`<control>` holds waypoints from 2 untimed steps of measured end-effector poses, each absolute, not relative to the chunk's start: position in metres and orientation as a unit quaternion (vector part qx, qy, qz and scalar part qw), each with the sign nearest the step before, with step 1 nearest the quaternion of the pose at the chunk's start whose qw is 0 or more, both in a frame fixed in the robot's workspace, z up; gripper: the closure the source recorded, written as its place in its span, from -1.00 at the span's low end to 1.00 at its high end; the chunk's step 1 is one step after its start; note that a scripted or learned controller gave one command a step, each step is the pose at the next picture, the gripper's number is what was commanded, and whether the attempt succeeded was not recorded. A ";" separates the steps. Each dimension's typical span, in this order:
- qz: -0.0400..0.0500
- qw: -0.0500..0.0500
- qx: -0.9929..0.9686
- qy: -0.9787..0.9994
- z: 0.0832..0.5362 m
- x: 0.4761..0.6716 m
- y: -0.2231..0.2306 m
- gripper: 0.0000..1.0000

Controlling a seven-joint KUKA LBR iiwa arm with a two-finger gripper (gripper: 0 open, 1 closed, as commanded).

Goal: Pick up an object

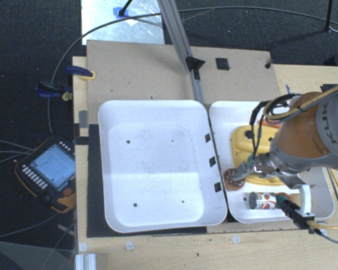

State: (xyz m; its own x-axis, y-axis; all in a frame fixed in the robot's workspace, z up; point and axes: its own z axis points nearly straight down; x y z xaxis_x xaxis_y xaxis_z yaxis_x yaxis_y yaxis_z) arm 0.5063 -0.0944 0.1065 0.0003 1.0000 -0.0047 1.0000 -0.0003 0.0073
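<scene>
Nearest, in the right bin, a small bottle with a red-and-white label lies on its side along the front wall. Just behind it the hand sits low over a brown round object — whether it is open or gripping, I cannot tell. Farther back — a yellow object, partly under the arm. The left bin lies beside, on the desk.

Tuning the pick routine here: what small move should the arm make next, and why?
Probably a short descent. The claw sits low in the right bin, over the brown round object beside the yellow object, but nothing visibly sits between its fingers.
</scene>
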 end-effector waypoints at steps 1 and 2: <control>0.003 0.005 0.707 0.708 0.119 0.508 -0.094 1.00; 0.001 0.002 0.706 0.709 0.162 0.508 -0.094 1.00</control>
